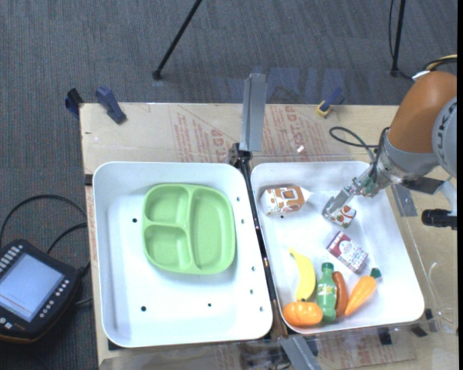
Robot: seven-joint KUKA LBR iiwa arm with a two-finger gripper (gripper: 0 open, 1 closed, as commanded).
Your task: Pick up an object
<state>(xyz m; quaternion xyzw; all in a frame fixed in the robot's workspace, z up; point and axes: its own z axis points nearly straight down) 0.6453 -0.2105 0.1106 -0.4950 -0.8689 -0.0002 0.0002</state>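
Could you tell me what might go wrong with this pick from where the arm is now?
1. The gripper sits at the edge of the small red-and-white carton, so an off-centre close may push it aside.
2. The carton lies loose on the right white bin floor and may slide.
3. A second red-and-white carton lies close by and could get bumped.

The grey arm (pixel 407 156) bears a rounded orange band, tapering to a slim metallic end effector (pixel 341 203).
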